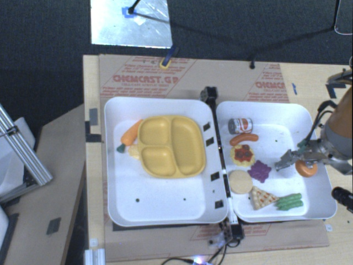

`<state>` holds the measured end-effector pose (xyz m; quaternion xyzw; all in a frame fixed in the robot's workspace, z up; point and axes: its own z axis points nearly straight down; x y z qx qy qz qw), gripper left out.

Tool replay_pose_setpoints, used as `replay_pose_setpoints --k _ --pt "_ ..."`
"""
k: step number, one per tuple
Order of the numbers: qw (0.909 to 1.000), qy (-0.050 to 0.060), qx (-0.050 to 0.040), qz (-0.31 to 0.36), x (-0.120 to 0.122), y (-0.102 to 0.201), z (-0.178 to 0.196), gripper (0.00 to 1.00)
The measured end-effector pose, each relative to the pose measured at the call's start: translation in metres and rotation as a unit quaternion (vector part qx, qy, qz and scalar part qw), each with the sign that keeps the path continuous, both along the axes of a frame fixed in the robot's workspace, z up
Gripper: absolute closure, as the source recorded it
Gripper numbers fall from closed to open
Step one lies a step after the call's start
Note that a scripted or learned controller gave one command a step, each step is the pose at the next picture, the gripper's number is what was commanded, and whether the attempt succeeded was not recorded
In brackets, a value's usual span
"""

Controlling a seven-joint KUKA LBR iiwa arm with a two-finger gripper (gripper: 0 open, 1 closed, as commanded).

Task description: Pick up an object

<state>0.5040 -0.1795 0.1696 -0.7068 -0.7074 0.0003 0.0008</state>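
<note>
Claw [288, 160]: over the right bin [276, 117], open or closed I cannot tell.
Purple toy [259, 171]: just beside claw, not lifted.
Progress: nothing held yet.

One fixed camera looks down at a slant from well above the desk [182, 70], far enough to take in both white bins [118, 164] side by side; the arm [337, 127] enters at three o'clock.

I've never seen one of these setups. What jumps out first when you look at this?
The big yellow divided plate filling the left bin catches the eye, with a toy carrot tucked at its left edge. The right bin holds a jumble of toy food, and the gripper reaches in from the right beside an orange piece.
</note>
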Motion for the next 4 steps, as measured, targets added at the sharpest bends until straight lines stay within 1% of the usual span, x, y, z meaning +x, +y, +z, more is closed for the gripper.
replay_pose_setpoints --k 1,2,3,4 --pt "1.0000 0.000 0.0001 0.000 0.005 -0.004 -0.043 0.00" --pt "1.0000 -0.003 -0.0011 0.000 0.006 -0.004 -0.073 0.00" --pt "1.0000 -0.004 -0.0019 0.000 0.006 -0.005 -0.063 1.00" --pt "1.0000 -0.003 -0.0011 0.001 -0.001 -0.001 -0.006 1.00"
